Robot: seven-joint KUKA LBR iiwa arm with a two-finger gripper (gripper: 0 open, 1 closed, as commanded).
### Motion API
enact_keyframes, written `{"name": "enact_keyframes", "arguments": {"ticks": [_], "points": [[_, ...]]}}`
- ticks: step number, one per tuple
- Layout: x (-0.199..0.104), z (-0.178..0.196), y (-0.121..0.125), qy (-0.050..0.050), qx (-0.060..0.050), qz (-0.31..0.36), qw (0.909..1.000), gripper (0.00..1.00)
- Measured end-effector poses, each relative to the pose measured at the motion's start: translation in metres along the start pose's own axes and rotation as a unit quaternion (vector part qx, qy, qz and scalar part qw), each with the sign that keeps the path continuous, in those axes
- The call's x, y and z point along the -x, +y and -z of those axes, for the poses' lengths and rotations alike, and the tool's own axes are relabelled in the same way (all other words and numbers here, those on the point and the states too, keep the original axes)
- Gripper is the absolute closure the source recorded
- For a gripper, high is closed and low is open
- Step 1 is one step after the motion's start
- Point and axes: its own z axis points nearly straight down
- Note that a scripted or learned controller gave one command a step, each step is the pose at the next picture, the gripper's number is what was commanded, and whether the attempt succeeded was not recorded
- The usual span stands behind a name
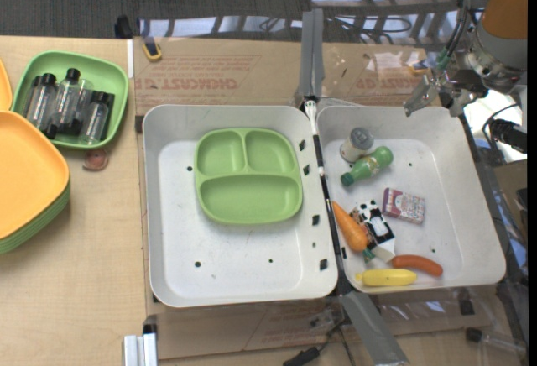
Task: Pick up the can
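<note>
The two-finger gripper hovers with fingers spread and empty over the far rim of the right white bin. The small grey metal can lies below-left of it, touching a green bottle. Approach phase; next it must descend squarely over the can.

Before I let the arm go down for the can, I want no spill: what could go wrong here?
1. The can lies touching the green bottle, so the gripper may nudge or grab the bottle instead.
2. The can sits near the right bin's back wall, leaving little room on that side.
3. The can looks small and round, so it may roll away.
</note>
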Motion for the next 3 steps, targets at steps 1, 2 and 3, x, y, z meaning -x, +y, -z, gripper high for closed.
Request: {"name": "enact_keyframes", "arguments": {"ticks": [1,2,3], "points": [[-0.051,-0.094,-0.005,-0.001,0.011,-0.004,0.9999,0.00],[-0.058,-0.106,-0.011,-0.004,0.025,0.039,0.9989,0.00],[-0.061,-0.108,-0.009,-0.009,0.030,0.075,0.9967,0.00]]}}
